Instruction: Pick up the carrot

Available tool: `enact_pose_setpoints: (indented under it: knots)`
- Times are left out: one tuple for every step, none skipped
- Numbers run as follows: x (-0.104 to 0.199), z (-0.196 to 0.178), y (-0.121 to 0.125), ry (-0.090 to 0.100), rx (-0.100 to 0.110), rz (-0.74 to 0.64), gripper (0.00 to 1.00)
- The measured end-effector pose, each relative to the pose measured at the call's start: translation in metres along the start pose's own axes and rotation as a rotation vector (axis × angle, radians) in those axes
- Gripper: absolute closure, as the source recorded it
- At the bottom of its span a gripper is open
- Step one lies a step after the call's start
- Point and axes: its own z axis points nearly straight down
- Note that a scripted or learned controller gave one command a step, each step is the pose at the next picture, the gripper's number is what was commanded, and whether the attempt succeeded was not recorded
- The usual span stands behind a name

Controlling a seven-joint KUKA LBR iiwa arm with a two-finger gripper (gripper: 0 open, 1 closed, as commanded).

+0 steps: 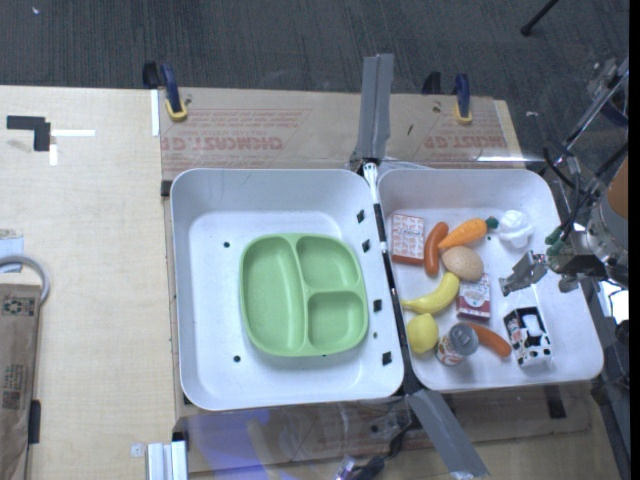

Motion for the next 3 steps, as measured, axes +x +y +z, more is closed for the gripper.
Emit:
enact_pose_setpoints:
  knots:
    - [-0.003, 0.033, 0.043, -0.001, -0.003, -0.427, 0.0]
    - [0.03, 0.063, 0.056, -0.001, -0.002, -0.414, 0.0]
    - [-0.02, 0.14, 0.118, -0.002, -0.006, -0.34, 0.0]
